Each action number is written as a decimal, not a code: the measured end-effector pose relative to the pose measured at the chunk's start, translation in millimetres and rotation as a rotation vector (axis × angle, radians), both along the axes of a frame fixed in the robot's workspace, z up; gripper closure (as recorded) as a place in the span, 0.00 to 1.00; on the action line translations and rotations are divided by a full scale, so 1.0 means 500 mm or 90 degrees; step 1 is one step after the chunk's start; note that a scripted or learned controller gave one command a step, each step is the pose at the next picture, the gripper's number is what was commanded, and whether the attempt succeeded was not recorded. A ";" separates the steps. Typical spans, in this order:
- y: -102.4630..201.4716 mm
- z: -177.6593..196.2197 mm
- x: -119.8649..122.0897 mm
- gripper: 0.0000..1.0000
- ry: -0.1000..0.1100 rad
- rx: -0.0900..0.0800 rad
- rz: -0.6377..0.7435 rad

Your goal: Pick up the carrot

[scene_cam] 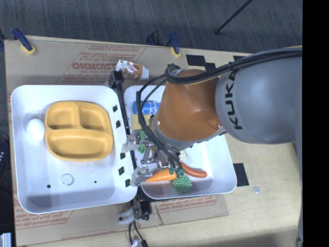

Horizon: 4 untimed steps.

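Note:
The carrot (160,177) is orange with a bumpy green top (182,183). It lies near the front wall of the right bin (226,181), pointing left. My gripper (154,163) hangs low directly over the carrot's orange body, its metal parts touching or nearly touching it. The arm's orange band and grey wrist cover most of the right bin behind it.
A red-orange oblong piece (195,173) lies just behind the carrot's green top. A blue object (148,107) peeks out at the right bin's back left. The left bin (31,189) holds a yellow divided plate (79,130) and a white ball (35,129). A small packet (129,68) lies on the bench behind the bins.

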<state>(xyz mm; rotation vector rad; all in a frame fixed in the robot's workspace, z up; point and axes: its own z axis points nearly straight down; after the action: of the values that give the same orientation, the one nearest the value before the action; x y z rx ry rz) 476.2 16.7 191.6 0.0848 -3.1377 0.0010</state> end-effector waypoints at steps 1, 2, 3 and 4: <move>-0.050 0.000 0.013 0.00 -0.002 0.000 0.247; -0.192 0.005 0.087 0.00 -0.002 0.000 0.215; -0.019 0.000 0.053 0.00 0.000 0.002 0.575; -0.119 -0.001 0.011 0.00 0.001 0.003 0.864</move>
<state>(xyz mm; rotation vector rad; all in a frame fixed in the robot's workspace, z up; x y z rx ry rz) 481.9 -43.0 191.3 2.0341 -2.3894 -0.0027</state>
